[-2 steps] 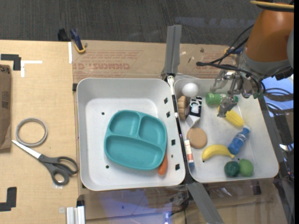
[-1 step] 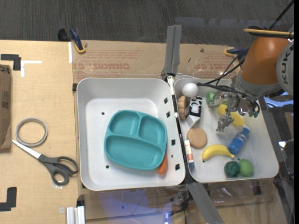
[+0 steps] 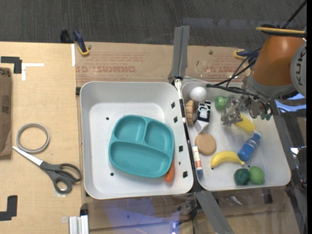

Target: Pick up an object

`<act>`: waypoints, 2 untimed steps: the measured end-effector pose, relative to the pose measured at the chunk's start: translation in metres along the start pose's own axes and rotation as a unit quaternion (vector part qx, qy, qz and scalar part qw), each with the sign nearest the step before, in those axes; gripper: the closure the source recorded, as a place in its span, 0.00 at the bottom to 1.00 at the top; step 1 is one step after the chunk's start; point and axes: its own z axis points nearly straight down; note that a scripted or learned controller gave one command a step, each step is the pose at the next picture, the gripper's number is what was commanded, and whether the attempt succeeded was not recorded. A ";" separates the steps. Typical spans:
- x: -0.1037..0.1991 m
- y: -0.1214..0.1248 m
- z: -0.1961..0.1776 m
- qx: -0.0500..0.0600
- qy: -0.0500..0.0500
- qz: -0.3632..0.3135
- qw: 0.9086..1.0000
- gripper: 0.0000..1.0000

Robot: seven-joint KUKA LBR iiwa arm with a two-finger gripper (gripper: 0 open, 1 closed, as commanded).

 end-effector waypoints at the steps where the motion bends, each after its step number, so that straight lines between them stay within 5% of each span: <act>1: 0.000 0.000 0.000 0.000 0.000 0.000 1.000 0.00; 2: -0.002 0.000 -0.010 0.001 -0.003 -0.001 1.000 1.00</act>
